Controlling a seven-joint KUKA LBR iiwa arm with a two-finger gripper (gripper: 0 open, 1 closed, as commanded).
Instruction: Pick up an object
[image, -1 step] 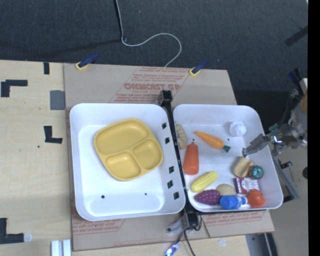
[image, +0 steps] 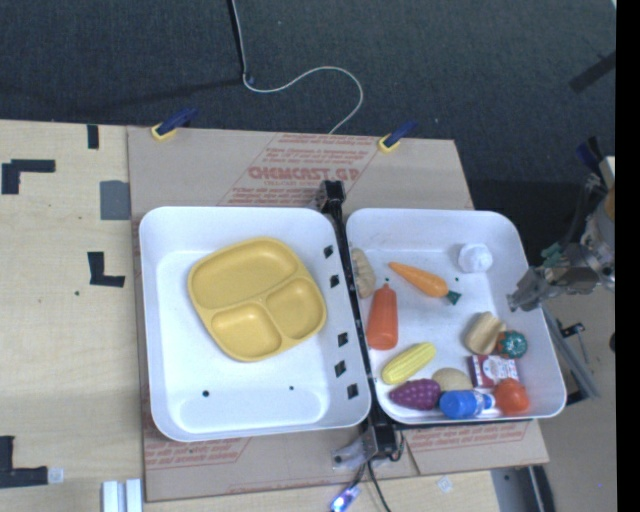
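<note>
Here the gripper (image: 527, 292) hangs at the right bin's (image: 500, 225) right edge.
Reaching in low from the right, it holds nothing; its finger spread cannot be told. A carrot (image: 420, 280) lies mid-bin; a yellow plate (image: 258, 298) fills the left bin (image: 170, 400).

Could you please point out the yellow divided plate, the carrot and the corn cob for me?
yellow divided plate (image: 258, 297), camera view, central ridge between its compartments.
carrot (image: 418, 279), camera view, middle of its orange body.
corn cob (image: 408, 361), camera view, middle of the cob.
</note>
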